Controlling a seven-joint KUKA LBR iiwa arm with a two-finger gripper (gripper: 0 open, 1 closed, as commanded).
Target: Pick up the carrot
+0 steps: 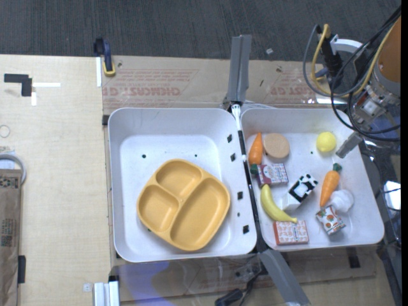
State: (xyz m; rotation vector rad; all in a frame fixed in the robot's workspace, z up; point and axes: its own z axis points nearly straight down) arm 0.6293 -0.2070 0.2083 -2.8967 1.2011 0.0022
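Observation:
Two orange carrots with green tops lie in the right bin [373,225]. One carrot [329,185] rests near the bin's right side, pointing toward the front. The other carrot [255,149] sits against the left wall next to a tan round piece [276,146]. My gripper [349,146] hangs over the bin's back right corner, just above and to the right of the right-hand carrot, with a yellow lemon [326,142] to its left. Nothing is seen in its grasp.
The right bin also holds a banana [275,206], a pink carton [274,174], a black-and-white toy [303,188], a red box [291,233], a white lump [342,200] and a small strawberry carton [330,221]. A yellow divided plate [185,204] lies in the left bin [127,171]. Cables hang by the arm.

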